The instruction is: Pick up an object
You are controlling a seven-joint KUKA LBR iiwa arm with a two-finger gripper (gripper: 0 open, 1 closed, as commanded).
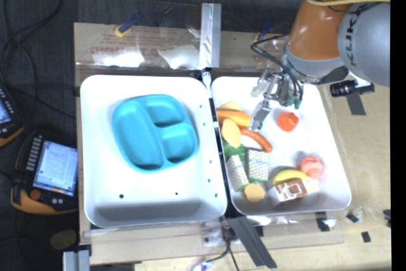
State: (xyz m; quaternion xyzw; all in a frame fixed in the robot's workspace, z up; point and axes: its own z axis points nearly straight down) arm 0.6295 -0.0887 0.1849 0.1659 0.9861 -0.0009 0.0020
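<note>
My gripper hangs over the upper middle of the right bin, its fingers spread open with nothing between them. One finger reaches down toward a red sausage and an orange carrot-like piece. A small red tomato lies just right of the fingers. Further down the bin lie a yellow lemon-shaped piece, a green piece, two patterned cans, a banana, a pink fruit, a small brown carton and a tan round piece.
The left bin holds a blue divided tray. A clear plastic sheet lies behind the bins. Handheld devices sit on the floor at the left. The arm's orange band looms over the right bin's back edge.
</note>
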